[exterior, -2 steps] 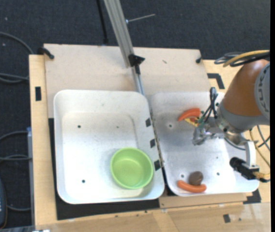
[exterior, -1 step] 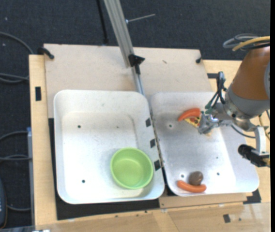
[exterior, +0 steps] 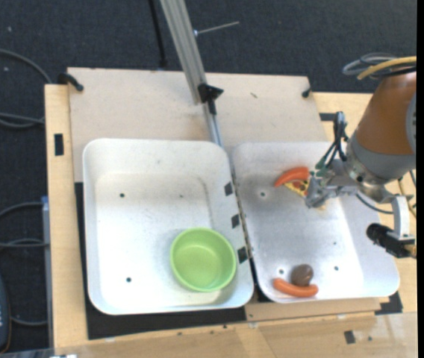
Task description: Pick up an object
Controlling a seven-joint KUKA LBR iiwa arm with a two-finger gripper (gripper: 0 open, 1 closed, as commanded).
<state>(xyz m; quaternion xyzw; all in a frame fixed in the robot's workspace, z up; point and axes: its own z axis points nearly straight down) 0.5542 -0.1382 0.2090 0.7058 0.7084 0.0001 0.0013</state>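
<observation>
Bench (exterior: 160, 103): pale wood board over dark carpet, bearing two shallow white bins side by side, with loose cables on the floor at the left and upper right.
Claw (exterior: 315, 197): low in the right bin, near its far middle, at the end of the grey arm that comes in from the right; whether it is open or closed cannot be told, as wrist and cabling cover it from above.
Arm (exterior: 387, 125): grey body with a broad orange band above the wrist, leaning in over the right bin's far right corner.
Orange piece (exterior: 292, 176): curved, lying on the floor of the right bin just left of the claw, with a small yellow and red bit (exterior: 298, 188) at its near end, right against the claw; whether the claw grips it cannot be told.
Right bin (exterior: 287, 230): white, speckled, its floor mostly bare in the middle.
Brown lump (exterior: 302, 275): small and rounded, near the front edge of the right bin, well apart from the claw.
Carrot (exterior: 295, 289): orange, long, lying along the front wall, touching the brown lump on its near side.
Left bin (exterior: 137, 192): white, touching the right bin along the middle seam.
Green bowl (exterior: 203, 259): upright, in the near right corner of the left bin.
Rail (exterior: 186, 39): grey metal bar slanting from the top down to the seam between the bins.
</observation>
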